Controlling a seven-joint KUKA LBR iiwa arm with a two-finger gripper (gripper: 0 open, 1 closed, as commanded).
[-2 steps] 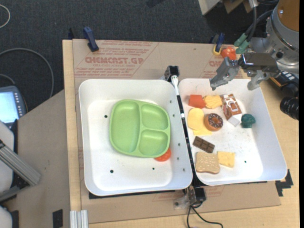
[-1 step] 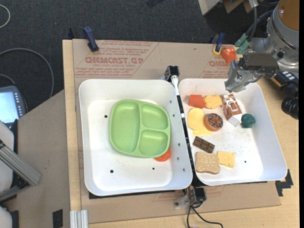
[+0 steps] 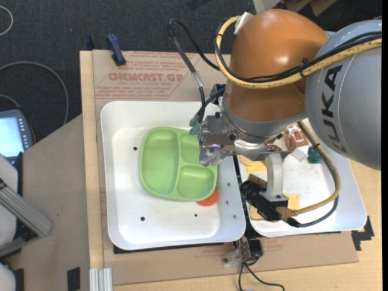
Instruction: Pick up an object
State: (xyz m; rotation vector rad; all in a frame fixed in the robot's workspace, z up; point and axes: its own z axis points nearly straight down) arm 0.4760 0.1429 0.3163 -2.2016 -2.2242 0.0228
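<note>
**Green divided plate: arm hanging over its right edge, grip unclear**

Green divided plate [image 3: 173, 162] is lying flat in the left bin [image 3: 121, 223], right of centre, w/ its right rim near the wall between the bins. I'm hovering my gripper [image 3: 209, 153] over that right rim, approx. where the small compartments are sitting. Wrist and orange band are blocking my view of the tips, so I cannot tell whether I'm released or clenched, or gripping anything.

Something orange-red [image 3: 208, 200] is peeking out from under the plate's lower right edge; too little showing to ID it.

Risks I'm weighing:
- Plate is wide, shallow, smooth, so a rim pinch is likely slipping or tilting it on lift.
- It's sitting partly on the orange item, prob. rocking, so contact could be shoving it sideways.
- Bin wall is close, so I'm risking a bump there.

The right bin [image 3: 348, 214] is holding small mixed items incl. a brown piece [image 3: 297, 138] and a teal bit [image 3: 314, 155].
</note>
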